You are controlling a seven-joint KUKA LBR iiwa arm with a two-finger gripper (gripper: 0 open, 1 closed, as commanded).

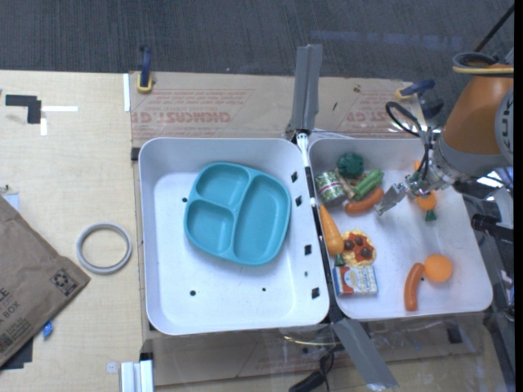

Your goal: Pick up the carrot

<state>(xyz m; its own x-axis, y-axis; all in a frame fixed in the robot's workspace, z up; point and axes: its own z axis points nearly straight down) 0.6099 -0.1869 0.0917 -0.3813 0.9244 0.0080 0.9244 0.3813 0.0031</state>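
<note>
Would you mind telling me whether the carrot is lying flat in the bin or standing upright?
Lying flat. The carrot rests lengthwise on the floor of the right bin, along its left wall beside the pizza slice.

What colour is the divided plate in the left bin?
Teal-blue; the divided plate shows plainly in the camera view.

A divided plate (238,213) lies in the left bin (155,300). The carrot (331,230) lies in the right bin (470,296), against its left wall. A tape roll (104,247) sits left of both bins.
</note>
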